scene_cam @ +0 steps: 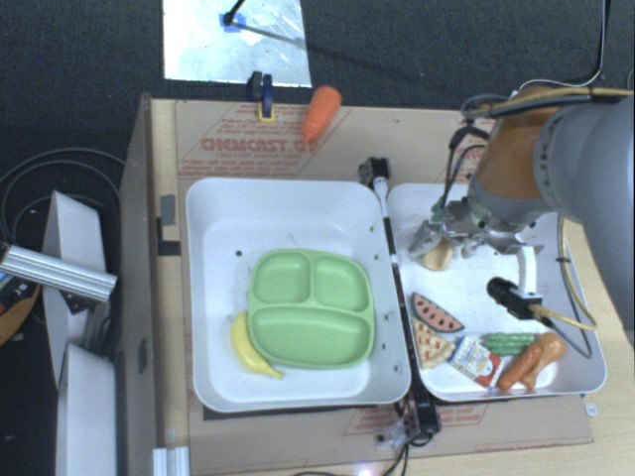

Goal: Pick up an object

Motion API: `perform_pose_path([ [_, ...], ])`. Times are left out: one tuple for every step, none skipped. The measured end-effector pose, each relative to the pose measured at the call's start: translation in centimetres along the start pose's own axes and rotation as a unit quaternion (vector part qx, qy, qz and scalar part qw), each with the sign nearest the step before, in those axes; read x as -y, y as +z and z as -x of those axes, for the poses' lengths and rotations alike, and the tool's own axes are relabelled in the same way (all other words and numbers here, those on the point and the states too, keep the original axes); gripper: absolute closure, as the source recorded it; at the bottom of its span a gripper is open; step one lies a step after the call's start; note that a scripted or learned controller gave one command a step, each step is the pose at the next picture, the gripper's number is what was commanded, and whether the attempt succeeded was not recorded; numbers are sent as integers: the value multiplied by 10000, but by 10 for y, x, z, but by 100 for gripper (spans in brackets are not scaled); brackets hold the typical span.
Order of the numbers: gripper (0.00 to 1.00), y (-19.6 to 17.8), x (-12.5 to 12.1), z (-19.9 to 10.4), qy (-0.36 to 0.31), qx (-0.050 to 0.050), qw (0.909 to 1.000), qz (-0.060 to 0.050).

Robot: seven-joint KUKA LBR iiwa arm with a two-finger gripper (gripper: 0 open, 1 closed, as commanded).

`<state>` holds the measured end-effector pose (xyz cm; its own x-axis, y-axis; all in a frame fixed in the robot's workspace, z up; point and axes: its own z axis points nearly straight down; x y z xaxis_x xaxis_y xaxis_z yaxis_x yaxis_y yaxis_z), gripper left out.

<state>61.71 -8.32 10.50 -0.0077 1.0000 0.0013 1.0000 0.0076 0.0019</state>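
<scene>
Tan object (pixel 437 257) (under gripper (pixel 443 238))

Robotics lab, cardboard-topped bench (pixel 258 132), white bins (pixel 213 226), loose cables (pixel 40 181)

The scene is lit evenly and fairly brightly from above. Strong glare is thrown off a shiny sheet (pixel 236 26) on the dark floor at the top, where detail is washed out. The two white bins (pixel 213 266) are rendered pale with a faint bluish cast, and only soft shadows are cast inside them. Edges are slightly soft throughout, and the arm (pixel 575 157) at the right is blurred
</scene>
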Motion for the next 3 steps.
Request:
perform_pose_path([
  [0,20,-14,9,13,7,10000,6],
  [0,21,54,63,58,6,10000,-28],
  [0,-62,-58,36,-14,21,10000,79],
])
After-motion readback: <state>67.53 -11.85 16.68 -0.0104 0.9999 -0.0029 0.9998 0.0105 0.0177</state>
